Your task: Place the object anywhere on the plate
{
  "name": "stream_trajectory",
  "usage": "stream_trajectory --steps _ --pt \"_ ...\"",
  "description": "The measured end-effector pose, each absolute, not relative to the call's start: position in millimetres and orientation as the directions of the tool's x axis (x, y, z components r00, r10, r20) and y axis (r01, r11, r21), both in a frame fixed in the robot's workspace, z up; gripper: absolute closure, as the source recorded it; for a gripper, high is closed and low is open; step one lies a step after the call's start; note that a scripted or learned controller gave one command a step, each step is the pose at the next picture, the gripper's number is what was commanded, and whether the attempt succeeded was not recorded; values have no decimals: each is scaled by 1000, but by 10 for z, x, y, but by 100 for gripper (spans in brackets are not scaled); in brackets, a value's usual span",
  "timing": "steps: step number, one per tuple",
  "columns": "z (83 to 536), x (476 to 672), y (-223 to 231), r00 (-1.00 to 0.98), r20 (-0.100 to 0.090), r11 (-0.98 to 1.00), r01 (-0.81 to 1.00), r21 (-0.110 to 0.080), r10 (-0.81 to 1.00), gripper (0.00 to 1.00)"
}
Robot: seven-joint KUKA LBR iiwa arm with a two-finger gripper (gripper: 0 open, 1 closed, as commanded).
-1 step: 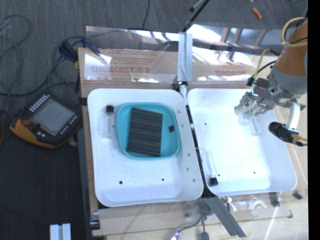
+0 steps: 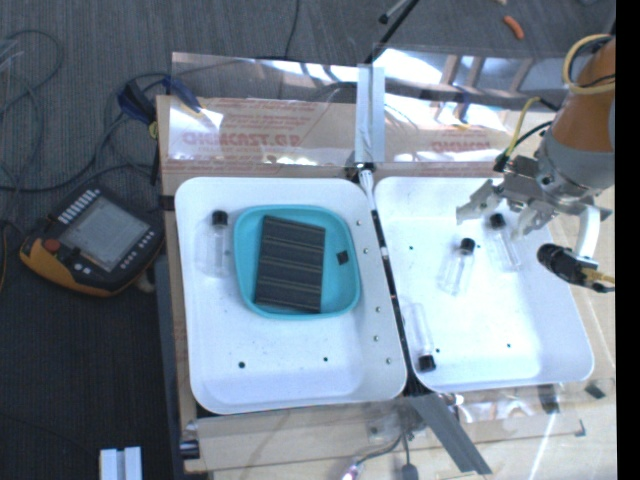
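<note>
The small clear vial (image 2: 458,264) with a black cap lies on its side on the floor of the right bin (image 2: 500,358), toward the bin's upper middle, cap end pointing up and away. It rests free; nothing grips it.

The tool (image 2: 507,218) hangs just up and to the right of the vial, near it but apart from it, with its fingers spread and nothing between them. It looks to be above the bin floor, not down at it, though the height is hard to judge from this slanted view.

The step in hand appears to be the pick-up. To do it well, the tool should shift left and toward the near side until it is centred over the vial's body, turn so the fingers straddle the narrow width, not the length, then come straight down and close gently, since a round, smooth vial may roll or squirt out.

The blue plate (image 2: 343,282) sits in the left bin (image 2: 270,378), well apart from the vial, with a dark ribbed block (image 2: 290,263) lying on it. Another vial (image 2: 217,236) rests beside the plate's left edge.
</note>
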State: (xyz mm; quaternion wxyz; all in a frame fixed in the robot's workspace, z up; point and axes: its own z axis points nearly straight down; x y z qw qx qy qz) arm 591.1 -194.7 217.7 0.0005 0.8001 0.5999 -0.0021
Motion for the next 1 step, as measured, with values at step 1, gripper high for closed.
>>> stream_trajectory --steps 1 --pt "3433 5988 -2052 242 -3 -242 970 2 970 0"
